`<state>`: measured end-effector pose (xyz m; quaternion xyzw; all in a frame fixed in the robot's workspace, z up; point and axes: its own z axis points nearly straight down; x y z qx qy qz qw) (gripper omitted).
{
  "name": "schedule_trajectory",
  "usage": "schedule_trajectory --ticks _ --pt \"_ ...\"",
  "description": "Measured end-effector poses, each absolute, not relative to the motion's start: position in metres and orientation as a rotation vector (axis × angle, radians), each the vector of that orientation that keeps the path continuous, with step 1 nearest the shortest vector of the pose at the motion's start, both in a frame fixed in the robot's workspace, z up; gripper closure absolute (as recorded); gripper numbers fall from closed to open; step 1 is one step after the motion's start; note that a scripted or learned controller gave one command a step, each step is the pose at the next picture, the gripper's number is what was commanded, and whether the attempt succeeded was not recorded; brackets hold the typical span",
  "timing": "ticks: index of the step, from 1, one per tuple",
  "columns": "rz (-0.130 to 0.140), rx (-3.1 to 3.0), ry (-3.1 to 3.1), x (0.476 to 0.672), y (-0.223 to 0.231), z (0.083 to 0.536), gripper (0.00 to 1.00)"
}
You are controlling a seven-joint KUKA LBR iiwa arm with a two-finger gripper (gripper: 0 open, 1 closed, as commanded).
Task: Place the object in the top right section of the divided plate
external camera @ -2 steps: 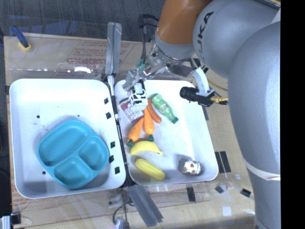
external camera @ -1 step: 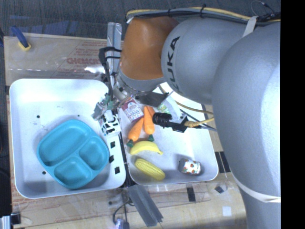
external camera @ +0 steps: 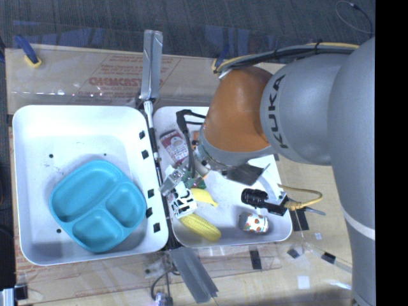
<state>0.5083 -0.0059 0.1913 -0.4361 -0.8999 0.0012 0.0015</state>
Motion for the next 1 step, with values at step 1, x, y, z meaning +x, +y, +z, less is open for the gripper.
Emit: schedule_trajectory --ticks 1 --pt "0.003 -1.586 -2.709 0.5695 0.0933 0.1927 1.00"
